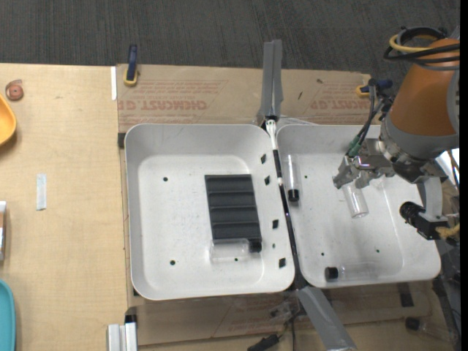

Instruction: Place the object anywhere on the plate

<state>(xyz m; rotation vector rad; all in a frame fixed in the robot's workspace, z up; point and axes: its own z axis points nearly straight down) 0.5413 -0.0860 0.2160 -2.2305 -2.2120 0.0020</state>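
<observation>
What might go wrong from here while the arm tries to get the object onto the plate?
The gripper hangs over the right bin, while the dark ridged plate lies in the left bin. A carry would cross the raised rims between the bins, where the load might catch. The clear tube under the gripper looks smooth and may slip. A clear piece already crowds the plate's near end.

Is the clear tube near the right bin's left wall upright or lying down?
Lying down: the clear tube lies lengthwise on the floor of the right bin, along its left wall.
</observation>
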